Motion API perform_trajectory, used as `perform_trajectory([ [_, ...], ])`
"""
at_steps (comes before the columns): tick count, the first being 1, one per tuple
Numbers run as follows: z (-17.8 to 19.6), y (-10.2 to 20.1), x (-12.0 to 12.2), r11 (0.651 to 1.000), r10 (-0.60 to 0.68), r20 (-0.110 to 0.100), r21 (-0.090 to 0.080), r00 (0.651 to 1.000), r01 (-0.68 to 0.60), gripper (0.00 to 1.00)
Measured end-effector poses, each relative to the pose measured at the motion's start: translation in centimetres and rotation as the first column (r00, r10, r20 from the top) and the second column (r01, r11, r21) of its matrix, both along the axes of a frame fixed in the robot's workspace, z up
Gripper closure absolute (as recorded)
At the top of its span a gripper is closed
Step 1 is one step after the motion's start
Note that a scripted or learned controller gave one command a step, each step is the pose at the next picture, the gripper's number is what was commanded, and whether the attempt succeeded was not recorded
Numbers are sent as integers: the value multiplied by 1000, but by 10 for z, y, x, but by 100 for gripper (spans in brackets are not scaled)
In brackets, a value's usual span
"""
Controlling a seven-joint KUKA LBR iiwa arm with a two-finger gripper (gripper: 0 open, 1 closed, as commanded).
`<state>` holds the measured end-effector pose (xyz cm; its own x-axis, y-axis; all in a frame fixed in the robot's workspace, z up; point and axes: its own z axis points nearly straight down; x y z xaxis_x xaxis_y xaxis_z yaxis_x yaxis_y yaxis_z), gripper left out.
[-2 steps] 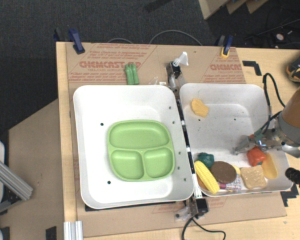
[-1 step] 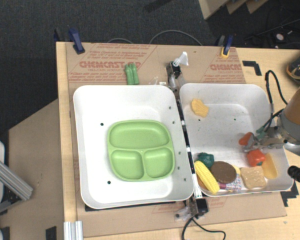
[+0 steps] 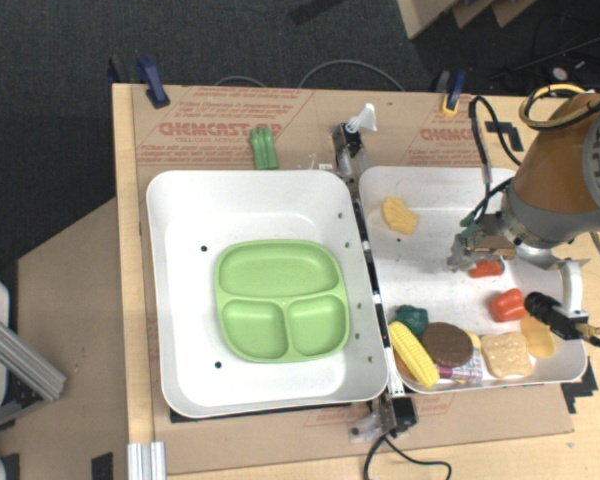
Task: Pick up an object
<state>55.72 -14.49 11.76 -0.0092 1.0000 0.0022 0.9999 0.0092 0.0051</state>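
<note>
"CHEMCAST" lettering (image 3: 218, 130) behind left bin (image 3: 175, 268)

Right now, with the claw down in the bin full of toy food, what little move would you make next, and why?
Probably lift straight up a little. The gripper sits low in the right bin, right at a small orange-red piece. Whether it has that piece I can't tell; a short rise would show.

Glossy plastic bins (image 3: 180, 268) (matt cardboard (image 3: 220, 123))
</note>
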Motion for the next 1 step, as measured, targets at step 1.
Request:
perform_trajectory([
  [1,64,-84,17,1000,-14,4,-10,1000,14,100],
])
